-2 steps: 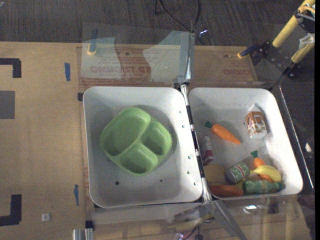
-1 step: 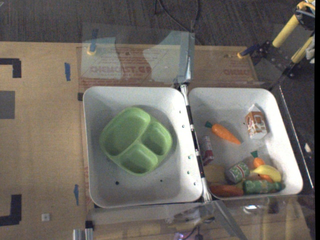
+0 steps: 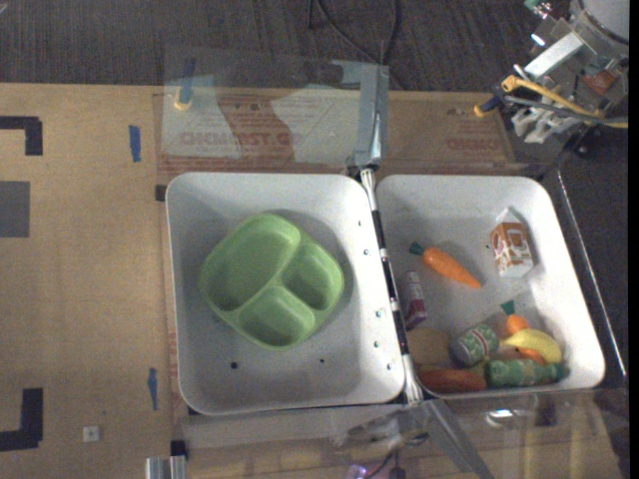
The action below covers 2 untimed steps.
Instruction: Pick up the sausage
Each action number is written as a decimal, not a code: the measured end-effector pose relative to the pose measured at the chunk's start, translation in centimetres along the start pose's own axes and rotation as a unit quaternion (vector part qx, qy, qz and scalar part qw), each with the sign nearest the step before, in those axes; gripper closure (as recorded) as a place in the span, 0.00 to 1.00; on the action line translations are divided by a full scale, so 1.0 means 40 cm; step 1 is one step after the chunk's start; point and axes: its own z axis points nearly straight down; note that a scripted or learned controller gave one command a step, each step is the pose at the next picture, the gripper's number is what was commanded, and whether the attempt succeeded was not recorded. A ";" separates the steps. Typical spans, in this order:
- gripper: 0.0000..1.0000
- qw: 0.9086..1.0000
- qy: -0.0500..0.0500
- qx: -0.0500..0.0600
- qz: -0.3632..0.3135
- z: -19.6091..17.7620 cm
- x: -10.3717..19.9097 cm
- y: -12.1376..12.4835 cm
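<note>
The sausage [image 3: 451,378] is a reddish-brown, elongated piece lying along the front wall of the right bin [image 3: 569,267], near its front left corner. A green packet [image 3: 524,371] touches its right end and a small can [image 3: 473,344] sits just behind it. My gripper [image 3: 537,116] hangs outside the bins, beyond the right bin's far right corner, well away from the sausage. Cables and fittings clutter the wrist.
The right bin also holds a carrot [image 3: 451,266], a white and orange packet [image 3: 510,247], a dark red tube [image 3: 412,299] by the left wall, a banana [image 3: 534,343] and a small orange piece [image 3: 514,322]. A green divided plate [image 3: 272,279] lies in the left bin [image 3: 190,228].
</note>
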 end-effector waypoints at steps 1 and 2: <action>1.00 1.000 0.001 -0.002 0.002 -0.128 -0.040 0.086; 1.00 1.000 0.000 -0.001 0.005 0.168 -0.160 0.189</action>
